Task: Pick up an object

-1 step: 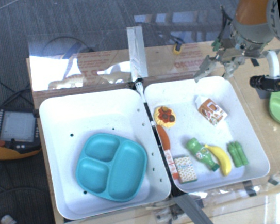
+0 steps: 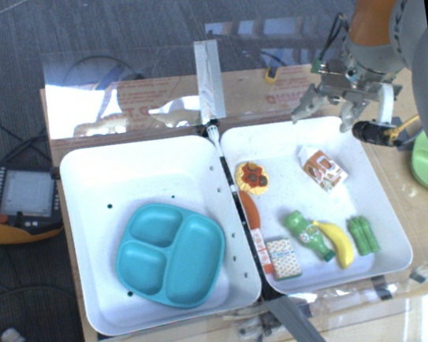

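Setting: a worktop (image 2: 128,99) over dark grey carpet, seen from above at a slant, bearing 2 shallow white bins side by side.
Landmark: the right bin (image 2: 371,182); every place below is given relative to it.
Left bin (image 2: 90,193): touching the right bin's left wall; it holds a teal plate (image 2: 170,252) with 3 compartments.
Arm: grey with an orange band (image 2: 373,11), above the right bin's far right corner.
Pincer (image 2: 325,114): over the right bin's far rim, its 2 fingers spread apart with nothing between them.
Objects in the right bin: a round pizza toy (image 2: 252,177) near its far left; a small carton (image 2: 323,170) near its far right; an orange carrot-like stick (image 2: 251,212) along its left wall; a wafer packet (image 2: 282,259) at its near left; a green bottle (image 2: 309,235), a yellow banana (image 2: 337,242) and a green ridged vegetable (image 2: 362,234) side by side along its near edge.
Outside the right bin: a handheld controller (image 2: 18,205) on the carpet, well beyond the left bin.
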Controlling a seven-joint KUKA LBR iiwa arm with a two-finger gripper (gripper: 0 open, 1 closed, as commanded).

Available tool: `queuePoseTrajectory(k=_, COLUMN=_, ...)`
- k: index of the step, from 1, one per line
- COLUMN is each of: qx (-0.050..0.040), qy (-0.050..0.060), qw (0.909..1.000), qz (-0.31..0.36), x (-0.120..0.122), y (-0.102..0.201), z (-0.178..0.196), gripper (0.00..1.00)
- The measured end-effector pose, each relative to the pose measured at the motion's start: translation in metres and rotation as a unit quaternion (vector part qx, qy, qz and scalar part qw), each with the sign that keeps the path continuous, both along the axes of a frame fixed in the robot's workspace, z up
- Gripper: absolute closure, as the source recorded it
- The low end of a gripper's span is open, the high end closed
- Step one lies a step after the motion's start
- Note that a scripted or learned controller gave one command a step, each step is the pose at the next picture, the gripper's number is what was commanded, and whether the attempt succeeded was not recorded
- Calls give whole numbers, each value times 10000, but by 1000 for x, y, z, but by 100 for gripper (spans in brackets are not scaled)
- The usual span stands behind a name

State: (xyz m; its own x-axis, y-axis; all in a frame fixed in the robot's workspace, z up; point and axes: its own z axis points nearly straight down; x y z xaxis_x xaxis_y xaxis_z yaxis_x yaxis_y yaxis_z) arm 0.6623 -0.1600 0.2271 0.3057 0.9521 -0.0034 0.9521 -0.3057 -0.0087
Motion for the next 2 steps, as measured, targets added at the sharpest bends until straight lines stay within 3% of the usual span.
queuePoseTrajectory(k=1, qx=-5, qy=-11, qw=10000, qz=31, x=-13, y=-2, z=-120, gripper=0)
queuePoseTrajectory(k=2, qx=4, qy=-2, qw=9995, qz=-323, x=-99, y=85, z=-48, gripper=0)
